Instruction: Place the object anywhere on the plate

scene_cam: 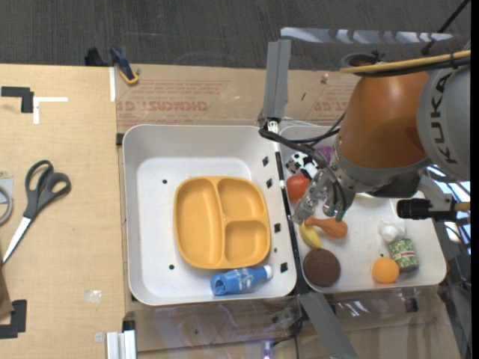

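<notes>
From above, the yellow three-compartment plastic plate [222, 222] sits in the left white bin [138, 200]. The grey metal gripper [308, 206] hangs over the right bin's left edge, above a small red tomato-like toy [296, 187], a yellow banana piece [310, 236] and an orange carrot-shaped toy [329, 227]. I can't tell its state. These toys look light, smooth and rigid; grasp across the middle.

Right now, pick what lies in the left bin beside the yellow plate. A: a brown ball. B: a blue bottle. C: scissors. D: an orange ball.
B: the blue bottle lies on its side in the left bin just below the plate, while the scissors sit on the bench and both the orange ball and the brown ball are in the right bin.
</notes>
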`<act>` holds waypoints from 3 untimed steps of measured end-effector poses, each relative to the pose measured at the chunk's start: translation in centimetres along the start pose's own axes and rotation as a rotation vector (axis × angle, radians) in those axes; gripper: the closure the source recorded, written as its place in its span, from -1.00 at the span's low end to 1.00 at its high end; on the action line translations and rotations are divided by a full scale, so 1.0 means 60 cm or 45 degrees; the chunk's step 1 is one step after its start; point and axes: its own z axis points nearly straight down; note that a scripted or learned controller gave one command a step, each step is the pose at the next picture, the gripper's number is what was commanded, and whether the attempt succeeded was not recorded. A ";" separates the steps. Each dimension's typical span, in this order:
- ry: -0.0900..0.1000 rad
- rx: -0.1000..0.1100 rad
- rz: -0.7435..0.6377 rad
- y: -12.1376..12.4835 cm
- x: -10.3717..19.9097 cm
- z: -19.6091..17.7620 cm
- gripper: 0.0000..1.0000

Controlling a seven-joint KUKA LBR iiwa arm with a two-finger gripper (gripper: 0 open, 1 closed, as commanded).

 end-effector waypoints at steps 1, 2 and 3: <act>-0.003 -0.002 0.031 0.078 0.084 -0.193 1.00; 0.000 0.002 0.094 0.157 0.160 -0.034 1.00; 0.000 0.002 0.095 0.156 0.159 -0.035 -1.00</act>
